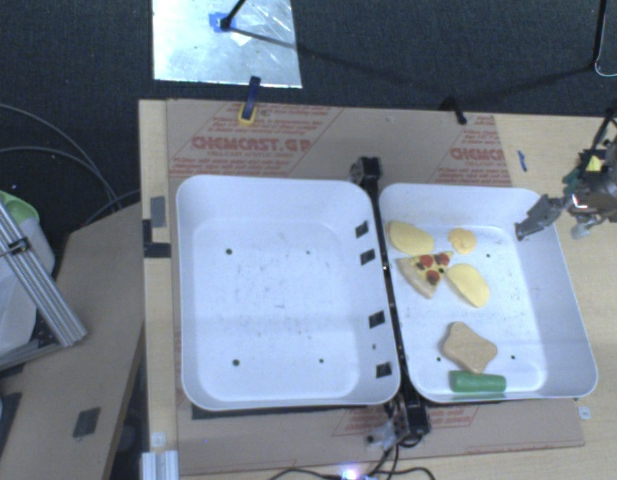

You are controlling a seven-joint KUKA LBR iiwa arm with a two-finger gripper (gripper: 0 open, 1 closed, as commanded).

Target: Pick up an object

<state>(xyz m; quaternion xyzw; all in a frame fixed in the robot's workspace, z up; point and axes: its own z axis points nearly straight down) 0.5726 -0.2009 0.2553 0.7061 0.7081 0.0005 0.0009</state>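
The right bin (558,308) holds several toy foods: a yellow piece (410,236), a small yellow round (463,239), a pizza slice (424,273), a yellow wedge (469,284), a tan bread slice (469,347) and a green stick (477,381). My gripper (551,228) hangs over that bin's far right rim, well to the right of the food. It is open, with nothing between its fingers (531,222).
The left bin (198,268) lies beside the right one, with a black divider (380,268) between them. Brown cardboard (288,138) lies under both bins. A metal plate (224,28) is on the floor behind, and an aluminium frame (28,278) stands at the left.
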